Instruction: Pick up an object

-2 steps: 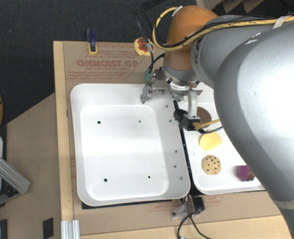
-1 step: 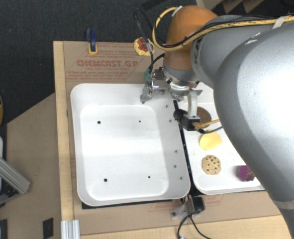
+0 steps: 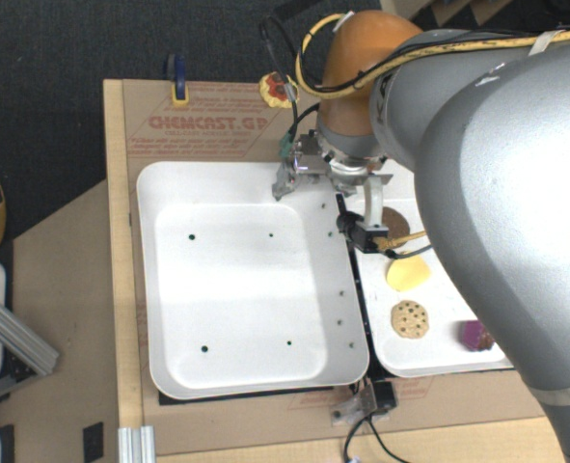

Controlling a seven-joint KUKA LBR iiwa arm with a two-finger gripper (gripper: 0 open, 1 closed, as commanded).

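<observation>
Cookie point(image 3: 410, 318), yellow lump point(image 3: 407, 274) and purple bit point(image 3: 475, 335) lie in right bin point(image 3: 439, 365) | claw point(image 3: 289, 177) hangs over far edge of left bin point(image 3: 169, 258), wide or narrow: cannot tell | step: likely approach, no grasp yet | next: move right over one item, descend, close

- 1 fixed camera looks down slantwise from above, fairly near.
- Shallow white plastic left bin point(image 3: 154, 287) lies below-left of the 2-finger gripper point(image 3: 299, 172); right bin point(image 3: 439, 360) below-right.
</observation>
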